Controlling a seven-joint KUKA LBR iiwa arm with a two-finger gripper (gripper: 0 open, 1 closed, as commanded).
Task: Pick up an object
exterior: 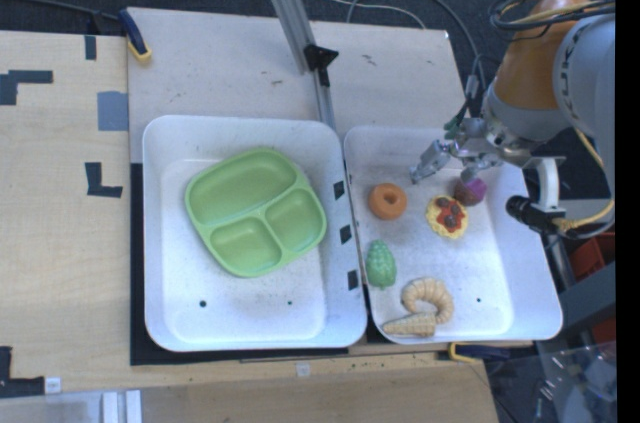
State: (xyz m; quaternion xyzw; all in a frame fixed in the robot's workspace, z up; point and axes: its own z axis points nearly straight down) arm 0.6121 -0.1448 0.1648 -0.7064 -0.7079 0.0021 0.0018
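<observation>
The grey arm is reaching in from the right, its orange band and upper part running out of frame at the right edge. The fingers are hanging over the far part of the right bin, near its far edge. One metal finger is pointing left and down toward the bin floor, while the other is lying against a small purple object and is hard to separate from it. Whether the fingers are spread or pressed together, I cannot tell, and no object is showing between them.

The purple object is sitting in the right bin near its far right corner, partly covered by the wrist above it, so its shape is unclear. Just beside it, toward the near edge, a yellow and red toy is lying; its detail is too small to name. An orange doughnut is resting near the bin's left wall. A green toy is sitting against that same left wall, farther toward the near edge. A tan croissant-like piece is lying by the near edge.

In the left bin, a green divided tray is lying flat near the middle.
</observation>
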